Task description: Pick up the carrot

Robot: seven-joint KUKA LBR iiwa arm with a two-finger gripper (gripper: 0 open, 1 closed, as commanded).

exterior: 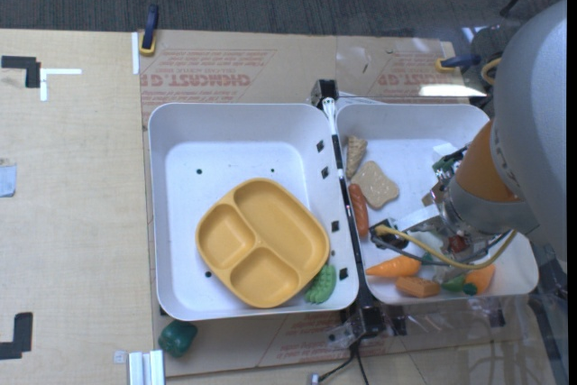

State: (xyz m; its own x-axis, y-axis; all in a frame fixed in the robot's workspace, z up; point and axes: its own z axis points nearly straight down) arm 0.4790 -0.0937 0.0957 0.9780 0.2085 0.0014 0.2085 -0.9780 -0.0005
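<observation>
Orange carrot [393, 267] is lying by the right bin's [424, 116] near wall, beside another orange piece [417, 287]. Arm [505, 167] is hanging close above, presumably lining up; its grip state I cannot tell.

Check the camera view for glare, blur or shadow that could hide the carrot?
Camera view: glare patch on the right bin at its top rim, reflections on a clear panel above it; the arm is large and soft at right, shading the bin floor under it; the carrot at the bin's near edge is evenly lit and sharp; the yellow tray casts a soft shadow.
</observation>
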